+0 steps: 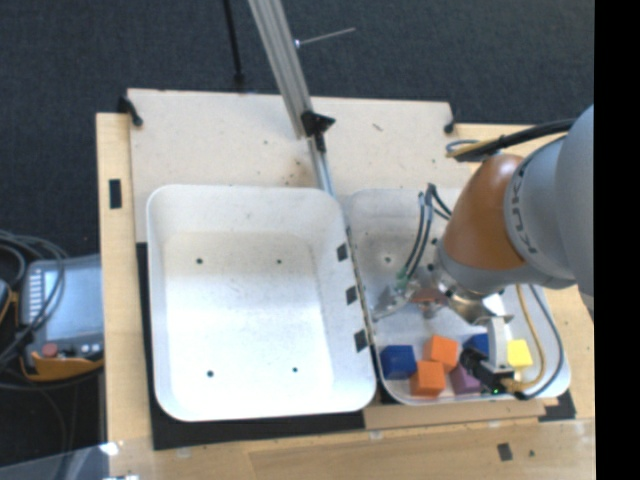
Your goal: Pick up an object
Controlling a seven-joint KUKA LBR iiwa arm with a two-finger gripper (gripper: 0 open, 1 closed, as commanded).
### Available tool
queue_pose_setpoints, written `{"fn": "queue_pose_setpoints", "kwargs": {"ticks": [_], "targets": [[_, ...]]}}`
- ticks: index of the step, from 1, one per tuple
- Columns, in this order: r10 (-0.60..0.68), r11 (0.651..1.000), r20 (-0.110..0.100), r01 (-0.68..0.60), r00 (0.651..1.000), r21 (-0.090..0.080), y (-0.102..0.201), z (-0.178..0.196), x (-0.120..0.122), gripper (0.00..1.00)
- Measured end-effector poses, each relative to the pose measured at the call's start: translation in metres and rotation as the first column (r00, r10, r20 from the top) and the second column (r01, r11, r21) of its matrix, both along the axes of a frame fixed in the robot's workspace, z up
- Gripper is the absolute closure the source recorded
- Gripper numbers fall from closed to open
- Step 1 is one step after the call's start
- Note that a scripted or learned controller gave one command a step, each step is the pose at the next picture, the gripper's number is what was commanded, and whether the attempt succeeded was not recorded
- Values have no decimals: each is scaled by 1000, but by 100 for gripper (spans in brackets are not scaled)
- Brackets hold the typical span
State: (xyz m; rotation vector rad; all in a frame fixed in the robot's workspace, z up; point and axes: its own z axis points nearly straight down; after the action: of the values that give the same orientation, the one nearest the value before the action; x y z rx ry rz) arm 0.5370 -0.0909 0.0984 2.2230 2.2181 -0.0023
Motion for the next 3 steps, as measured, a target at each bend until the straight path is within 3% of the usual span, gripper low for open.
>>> {"fn": "queue_pose_setpoints", "kwargs": {"ticks": [1, 3], "targets": [[-8, 1000, 7, 8, 1000, 2, 0, 12, 2, 100], [0, 1000, 7, 0, 1000, 1, -12, 125, -7, 100]]}}
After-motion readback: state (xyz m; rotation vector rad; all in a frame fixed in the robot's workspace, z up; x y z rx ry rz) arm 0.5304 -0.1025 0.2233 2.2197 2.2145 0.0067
